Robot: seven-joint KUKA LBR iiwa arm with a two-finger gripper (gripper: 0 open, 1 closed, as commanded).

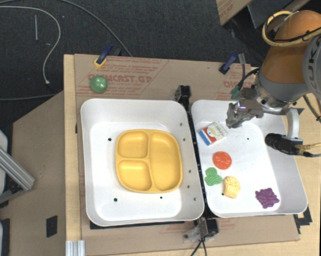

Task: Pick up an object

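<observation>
Just now, poised in the right white bin [290,171] near its back edge: grey two-finger gripper [235,118], finger state impossible to tell, with small white, blue and red carton [213,134] lying just beside, down-left, long axis slanted

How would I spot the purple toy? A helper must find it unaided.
Look in the right bin, at its near right corner. The purple toy lies there alone, right of the yellow toy; it is the one purple, lumpy piece.

Yellow plate [149,161] glossy plastic; bins [96,149] smooth white; board [152,77] matt cardboard.
</observation>
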